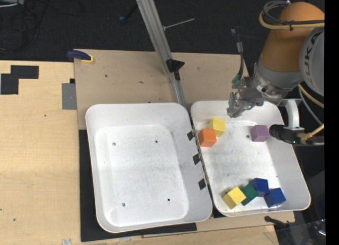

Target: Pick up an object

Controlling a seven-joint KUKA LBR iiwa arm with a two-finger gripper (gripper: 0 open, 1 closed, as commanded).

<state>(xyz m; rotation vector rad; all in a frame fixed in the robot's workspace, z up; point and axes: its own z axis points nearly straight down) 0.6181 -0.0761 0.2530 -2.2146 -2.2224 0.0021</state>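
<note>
Arm [288,42]: grey with an orange band, entering from the right, bent down over the far end of the right bin [286,183]. Wrist points down and slightly left.

Claw [237,110]: hangs at the far edge of the right bin, tips over the white floor near the rim. Nothing is seen between the tips; whether they are spread or pressed together cannot be told from this angle.

Right bin contents:
- Yellow cube [217,126]: just below and left of the claw, apart from it, nearest of all items to the tips.
- Orange cube [207,137]: touching the yellow cube's lower left corner, close to the bin's left wall.
- Purple cube [259,133]: right of and below the claw, apart from it, lying alone near the right wall.
- Near-end cluster, well apart from the claw: second yellow block [233,197], green block [249,193], two blue blocks [260,185] [274,197], packed together and touching.

Left bin [100,119]: white, beside the right bin, a row of black clips between them.

Bench [37,148]: light wood. A metal rail [156,32] leans up from the gap between the bins toward the back. A blue and yellow clamp [80,55] sits on the far left edge of the board.
</note>
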